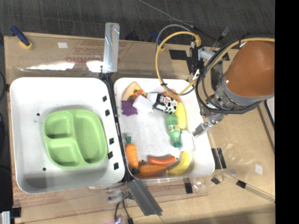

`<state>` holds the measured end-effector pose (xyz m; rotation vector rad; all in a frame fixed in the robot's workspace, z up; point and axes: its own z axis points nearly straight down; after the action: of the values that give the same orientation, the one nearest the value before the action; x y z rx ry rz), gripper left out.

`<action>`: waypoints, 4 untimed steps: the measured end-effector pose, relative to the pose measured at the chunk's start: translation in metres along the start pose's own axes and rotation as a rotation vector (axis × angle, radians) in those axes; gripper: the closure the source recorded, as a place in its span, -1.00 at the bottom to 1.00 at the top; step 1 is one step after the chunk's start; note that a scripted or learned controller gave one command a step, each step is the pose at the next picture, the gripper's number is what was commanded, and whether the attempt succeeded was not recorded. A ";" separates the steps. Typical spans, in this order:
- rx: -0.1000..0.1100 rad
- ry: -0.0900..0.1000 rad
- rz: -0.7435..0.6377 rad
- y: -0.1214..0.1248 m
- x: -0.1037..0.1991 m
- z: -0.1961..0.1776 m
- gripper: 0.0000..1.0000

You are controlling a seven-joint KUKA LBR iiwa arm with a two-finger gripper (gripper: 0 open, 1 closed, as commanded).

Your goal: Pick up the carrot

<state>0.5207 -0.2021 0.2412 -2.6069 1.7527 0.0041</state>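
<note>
The carrot (131,155) is orange with a small green top. It lies along the left wall of the right bin (154,125), near the front corner, with its top pointing toward the back. The arm's orange band and grey wrist hang over the right bin's right rim, and the gripper (203,127) pokes out below the wrist at that rim. The carrot lies well to the left of the gripper and apart from it, with nothing visibly held.
Crowding the right bin are a red sausage (161,160), an orange piece (148,171), two bananas (183,163), a green bottle (173,127), a cow toy (166,103), purple grapes (127,108) and a pizza slice (133,90). The left bin (23,101) holds a green divided plate (74,136). Cables loop behind the arm.
</note>
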 end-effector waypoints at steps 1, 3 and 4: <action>0.000 -0.002 -0.261 0.021 -0.008 -0.002 1.00; 0.005 0.003 -0.746 -0.025 0.016 0.019 1.00; 0.006 0.003 -0.746 -0.025 0.016 0.019 -1.00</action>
<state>0.5500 -0.2075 0.2217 -3.0625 0.6816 -0.0046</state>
